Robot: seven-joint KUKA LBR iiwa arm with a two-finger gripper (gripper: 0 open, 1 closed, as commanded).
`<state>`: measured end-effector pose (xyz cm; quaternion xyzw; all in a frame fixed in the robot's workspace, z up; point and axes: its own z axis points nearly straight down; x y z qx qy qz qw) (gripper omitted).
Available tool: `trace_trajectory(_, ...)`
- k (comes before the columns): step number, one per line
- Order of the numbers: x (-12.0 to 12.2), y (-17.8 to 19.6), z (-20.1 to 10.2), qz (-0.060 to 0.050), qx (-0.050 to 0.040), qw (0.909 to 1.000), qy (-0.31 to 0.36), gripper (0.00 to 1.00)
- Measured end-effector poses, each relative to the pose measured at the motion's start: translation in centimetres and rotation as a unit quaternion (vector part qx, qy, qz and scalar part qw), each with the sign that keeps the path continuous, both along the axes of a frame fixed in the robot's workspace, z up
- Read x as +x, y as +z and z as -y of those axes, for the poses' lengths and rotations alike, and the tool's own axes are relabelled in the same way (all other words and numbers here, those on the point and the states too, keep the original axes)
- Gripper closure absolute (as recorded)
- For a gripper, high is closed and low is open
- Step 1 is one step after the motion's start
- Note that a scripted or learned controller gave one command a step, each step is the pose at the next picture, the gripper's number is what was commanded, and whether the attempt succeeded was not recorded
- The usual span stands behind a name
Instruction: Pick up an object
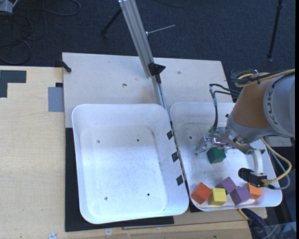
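A green block (pixel 217 155) is seen in the middle of the right bin (pixel 189 121), touching the gripper (pixel 213 144); whether it is gripped cannot be told. Orange, yellow and purple blocks (pixel 219 195) are clustered along that bin's near edge.

No readable text, label, brand, number or sign anywhere.

A KUKA arm (pixel 281 103) in smooth grey casing, ringed by a broad orange band (pixel 251 106) above the wrist. Black cables (pixel 215 101) loop beside it, yellow ones trail below, and a small metallic gripper (pixel 209 144) tips the arm.
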<state>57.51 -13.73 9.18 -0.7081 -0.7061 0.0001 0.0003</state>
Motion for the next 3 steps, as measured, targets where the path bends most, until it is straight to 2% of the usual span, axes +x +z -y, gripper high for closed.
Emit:
trace_trajectory(1,0.1,1.0,0.2,0.000,0.0004,1.0000,-0.004,1.00)
trace_trajectory(2,0.1,10.3,-8.5,0.002,0.0015,1.0000,0.005,1.00)
trace_trajectory(3,-2.0,9.8,-16.0,-0.003,0.0016,1.0000,0.005,1.00)
